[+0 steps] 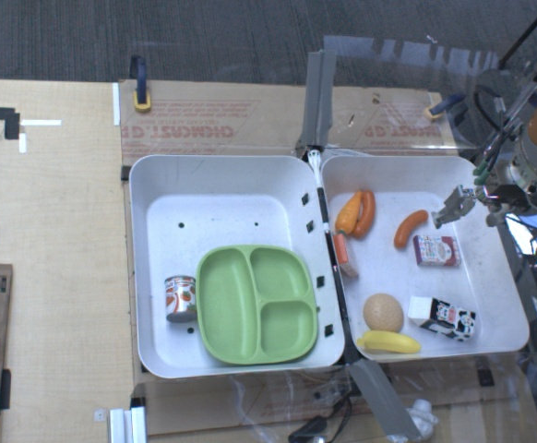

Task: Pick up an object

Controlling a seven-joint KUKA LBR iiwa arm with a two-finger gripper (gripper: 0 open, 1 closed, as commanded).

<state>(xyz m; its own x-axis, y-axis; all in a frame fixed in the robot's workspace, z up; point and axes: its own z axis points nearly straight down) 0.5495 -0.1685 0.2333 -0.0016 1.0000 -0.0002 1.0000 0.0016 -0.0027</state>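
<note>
Pale wood bench (56, 247), dark floor beyond its far edge. Two white bins touch side by side. Left bin (158, 192): green divided plate (256, 303) toward near edge, small can (180, 298) just beside it at left wall. Right bin (499, 330): carrots (356, 212) near far-left corner, sausage (411, 229) mid, red packet (435, 250) beside it, round bun (384, 311), banana (388, 342) at near edge, cow-print carton (444, 316). Gripper (479, 203) above the bin's far-right part, fingers spread open, nothing between them.

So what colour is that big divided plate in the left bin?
The divided plastic plate is light green all over, seen clearly in the camera view.
</note>
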